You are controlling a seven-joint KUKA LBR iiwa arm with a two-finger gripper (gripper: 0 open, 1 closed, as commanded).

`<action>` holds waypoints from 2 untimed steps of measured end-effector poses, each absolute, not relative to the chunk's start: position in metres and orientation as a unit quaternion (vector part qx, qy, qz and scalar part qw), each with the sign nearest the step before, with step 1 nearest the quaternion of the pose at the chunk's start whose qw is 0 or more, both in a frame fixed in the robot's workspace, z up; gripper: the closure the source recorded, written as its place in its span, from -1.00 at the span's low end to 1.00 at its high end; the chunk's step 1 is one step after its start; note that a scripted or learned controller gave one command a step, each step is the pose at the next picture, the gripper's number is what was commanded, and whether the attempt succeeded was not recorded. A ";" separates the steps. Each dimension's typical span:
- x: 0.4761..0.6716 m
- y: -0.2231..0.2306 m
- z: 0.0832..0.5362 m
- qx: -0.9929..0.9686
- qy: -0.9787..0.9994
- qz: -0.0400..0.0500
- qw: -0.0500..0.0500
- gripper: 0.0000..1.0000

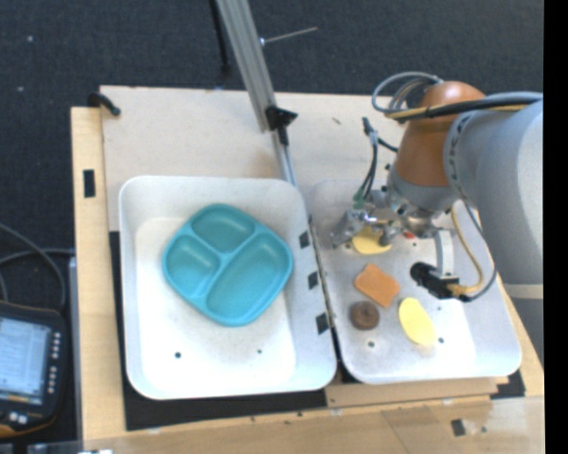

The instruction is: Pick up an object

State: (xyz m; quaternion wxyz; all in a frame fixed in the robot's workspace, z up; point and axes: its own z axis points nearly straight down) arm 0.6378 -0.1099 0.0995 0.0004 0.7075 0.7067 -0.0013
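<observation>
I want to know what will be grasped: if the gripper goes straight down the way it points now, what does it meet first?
Probably the pale yellow piece directly under the gripper in the right bin. Depth is hard to judge from this slanted view.

No legible txt, labels, brands or nos. anywhere. The pendant [14,362] at 8 o'clock has a lit screen w/ rows of marks, too small and blurred to read. Small dark tags on the bench [87,183] edge at 9 o'clock carry nothing readable.
</observation>
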 end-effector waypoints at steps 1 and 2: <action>0.639 -0.111 0.113 0.709 0.705 0.001 0.002 1.00; 0.637 -0.119 0.161 0.707 0.707 0.001 0.003 1.00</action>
